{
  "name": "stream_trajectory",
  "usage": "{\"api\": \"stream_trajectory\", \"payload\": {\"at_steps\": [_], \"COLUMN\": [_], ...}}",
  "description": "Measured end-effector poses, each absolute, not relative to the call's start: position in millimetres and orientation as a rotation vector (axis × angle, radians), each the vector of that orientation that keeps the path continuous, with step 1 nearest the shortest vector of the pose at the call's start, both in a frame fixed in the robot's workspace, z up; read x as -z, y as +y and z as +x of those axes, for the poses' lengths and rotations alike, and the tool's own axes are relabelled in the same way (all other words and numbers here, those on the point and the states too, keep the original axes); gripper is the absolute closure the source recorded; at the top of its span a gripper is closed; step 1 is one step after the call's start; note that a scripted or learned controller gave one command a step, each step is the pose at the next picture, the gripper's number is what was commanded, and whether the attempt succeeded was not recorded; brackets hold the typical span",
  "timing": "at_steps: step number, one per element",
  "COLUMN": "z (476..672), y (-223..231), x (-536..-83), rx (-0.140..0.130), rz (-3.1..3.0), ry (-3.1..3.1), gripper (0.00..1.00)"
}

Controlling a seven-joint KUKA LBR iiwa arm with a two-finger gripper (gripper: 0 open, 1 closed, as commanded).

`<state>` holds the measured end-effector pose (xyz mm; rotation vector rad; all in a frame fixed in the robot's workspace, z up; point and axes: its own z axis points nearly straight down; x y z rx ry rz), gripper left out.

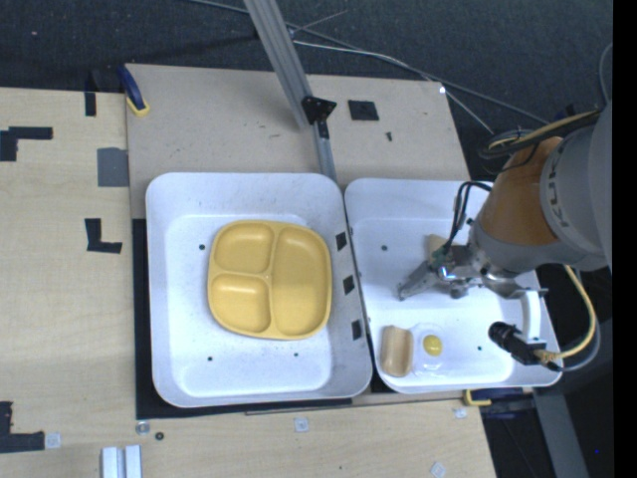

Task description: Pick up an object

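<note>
My gripper (408, 288) hangs low in the right bin (370, 207), near its middle, pointing towards the left. A tan block (396, 351) lies at the bin's front left, below the gripper tip and apart from it. A small yellow ball (432, 345) sits just right of the block. Another tan piece (436, 244) peeks out behind the wrist, partly hidden by it. Nothing shows at the gripper tip.
A yellow divided plate (270, 278) lies in the middle of the left bin (179, 366). A grey pole (284, 53) slants down to the wall between the bins. Cables loop around the arm (542, 207) at the right.
</note>
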<state>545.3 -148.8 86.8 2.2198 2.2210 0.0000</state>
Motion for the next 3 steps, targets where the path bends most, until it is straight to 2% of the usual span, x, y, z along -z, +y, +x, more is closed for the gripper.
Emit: {"api": "stream_trajectory", "payload": {"at_steps": [1,3], "z": [546.6,557.9], "y": [-149.1,-154.8], "x": [-98.2,-217.3], "rx": [-0.003,-0.002], "rz": [2.217,2.217], "ry": [2.218,2.221], "gripper": [1.0,1.0]}}
